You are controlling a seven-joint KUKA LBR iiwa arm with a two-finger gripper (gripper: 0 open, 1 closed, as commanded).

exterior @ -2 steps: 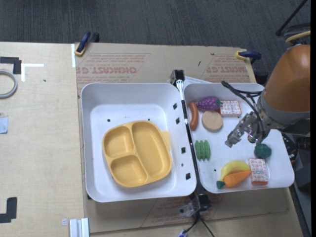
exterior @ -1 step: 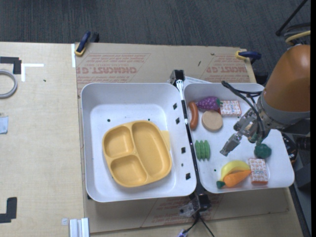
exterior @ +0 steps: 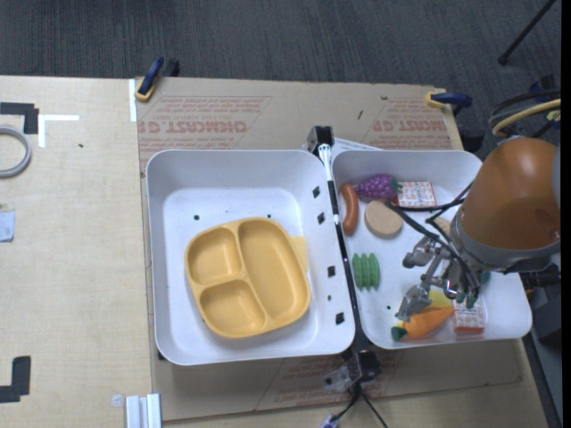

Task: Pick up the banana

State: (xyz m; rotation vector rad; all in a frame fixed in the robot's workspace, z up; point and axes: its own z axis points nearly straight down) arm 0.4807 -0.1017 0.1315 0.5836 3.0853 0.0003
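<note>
In the right bin (exterior: 508,328), a small patch of the yellow banana (exterior: 443,300) peeks out near the front wall; the gripper body hides most of it. My gripper (exterior: 416,283) hangs low over the bin's front half, just left of that patch. It is open, with one fingertip (exterior: 416,259) toward the back and the other near the carrot. Nothing sits between the fingers. The grey arm with its orange band (exterior: 519,194) covers the bin's right side.
The right bin also holds an orange carrot (exterior: 426,324), a small red-and-white box (exterior: 469,320), a green toy (exterior: 366,270), a tan round piece (exterior: 384,219), a sausage (exterior: 349,209), purple grapes (exterior: 376,186) and a printed card (exterior: 416,193). A yellow divided plate (exterior: 247,276) lies in the left bin (exterior: 169,239).
</note>
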